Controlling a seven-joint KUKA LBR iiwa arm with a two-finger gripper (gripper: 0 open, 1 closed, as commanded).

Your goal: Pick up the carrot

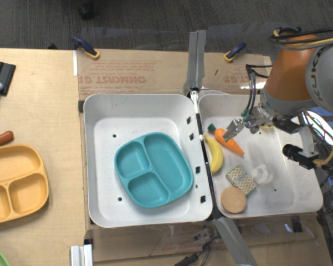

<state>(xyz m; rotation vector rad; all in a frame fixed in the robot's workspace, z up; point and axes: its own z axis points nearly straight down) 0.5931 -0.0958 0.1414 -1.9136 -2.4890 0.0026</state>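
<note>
- My gripper (234, 129) hangs low over the right bin (288, 195), toward its ten o'clock corner, tips right at the carrot (228, 141).
- I cannot tell how wide it stands or whether it has hold of anything; the tips blur into the carrot's upper side.
- The carrot lies slanted, green end toward ten o'clock, just beside the banana (214, 154), which hugs the wall between the bins.
- Toward six o'clock sit a patterned packet (240, 178), a round tan disc (233, 200) and a pale clear thing (262, 174) that is hard to make out.
- The left bin (100, 148) carries a teal divided plate (152, 169).
- At nine o'clock, a yellow tray (14, 184) is cut off by the edge.
</note>
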